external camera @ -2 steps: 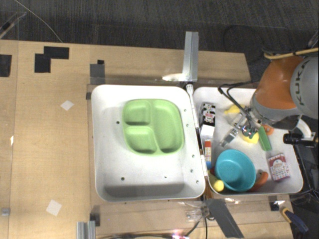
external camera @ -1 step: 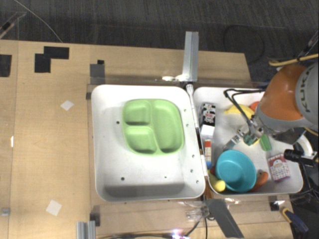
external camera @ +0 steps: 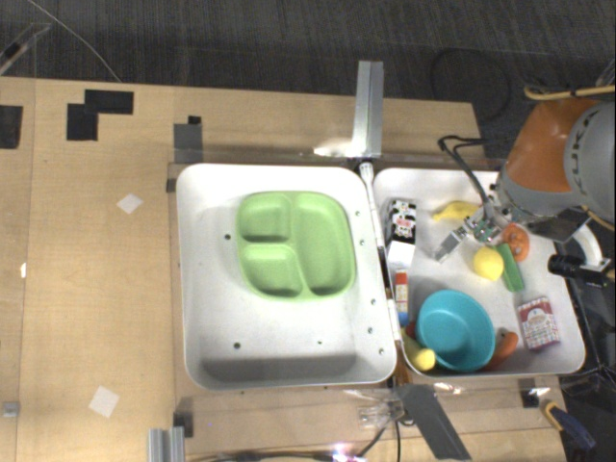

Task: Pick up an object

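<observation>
My gripper (external camera: pixel 464 239) hangs over the upper middle of the right bin (external camera: pixel 574 346), just below a yellow banana (external camera: pixel 452 211) and left of a lemon (external camera: pixel 489 264). Nothing shows as held in it. An orange-red round fruit (external camera: pixel 518 243) and a green stick-like item (external camera: pixel 511 275) lie right of the lemon. A blue bowl (external camera: pixel 456 329) sits at the bin's front. A black-and-white carton (external camera: pixel 401 221) stands near the bin's left wall. A red box (external camera: pixel 538 321) lies at the front right.
The left bin (external camera: pixel 207 335) holds a green divided plate (external camera: pixel 293 243). A small yellow item (external camera: pixel 423 358) and an orange piece (external camera: pixel 504 343) flank the bowl. The grey arm with its orange band (external camera: pixel 541 152) covers the right bin's far right corner.
</observation>
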